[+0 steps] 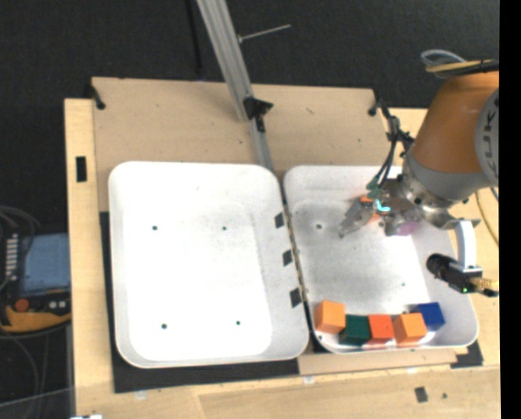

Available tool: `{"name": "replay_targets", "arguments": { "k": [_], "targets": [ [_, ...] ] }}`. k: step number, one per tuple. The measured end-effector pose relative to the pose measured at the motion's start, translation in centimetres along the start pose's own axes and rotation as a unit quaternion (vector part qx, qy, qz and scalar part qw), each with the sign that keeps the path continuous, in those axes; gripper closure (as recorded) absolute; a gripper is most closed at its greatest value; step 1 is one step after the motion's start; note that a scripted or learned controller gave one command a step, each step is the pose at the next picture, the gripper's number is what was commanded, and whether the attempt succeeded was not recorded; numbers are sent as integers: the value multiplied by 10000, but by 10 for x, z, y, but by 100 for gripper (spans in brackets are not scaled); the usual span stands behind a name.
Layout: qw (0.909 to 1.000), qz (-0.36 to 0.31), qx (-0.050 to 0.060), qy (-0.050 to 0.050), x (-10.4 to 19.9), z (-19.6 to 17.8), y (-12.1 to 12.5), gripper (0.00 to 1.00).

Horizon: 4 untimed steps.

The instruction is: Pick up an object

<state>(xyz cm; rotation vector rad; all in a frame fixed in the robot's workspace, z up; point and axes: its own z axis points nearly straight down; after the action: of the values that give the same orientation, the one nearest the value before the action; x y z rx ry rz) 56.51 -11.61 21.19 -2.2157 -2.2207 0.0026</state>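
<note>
Blocks, orange (331, 314), green (357, 328) and blue (430, 314), along right bin's (347, 273) near wall; hand (361, 216) well apart, grip unclear.

1. The arm (456, 138) comes in from the right, its orange band broad and bright above the grey wrist.
2. The wrist tips down and leftward.
3. The tool (358, 218) hangs low at the arm's tip, its fingers (352, 223) pointing left and down, slightly spread, nothing between them.

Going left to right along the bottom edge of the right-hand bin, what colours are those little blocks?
Orange block → green block → orange-red block → another orange block → blue block.
</note>
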Motion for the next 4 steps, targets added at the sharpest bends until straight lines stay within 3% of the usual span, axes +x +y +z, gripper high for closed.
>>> {"name": "replay_targets", "arguments": {
  "k": [1,3,4],
  "targets": [
    [10000,9,-28,-3,0,-2,1,0],
    [10000,33,-3,-17,0,90,-9,0],
    [10000,35,-30,-25,-2,115,-8,0]
  ]
}}
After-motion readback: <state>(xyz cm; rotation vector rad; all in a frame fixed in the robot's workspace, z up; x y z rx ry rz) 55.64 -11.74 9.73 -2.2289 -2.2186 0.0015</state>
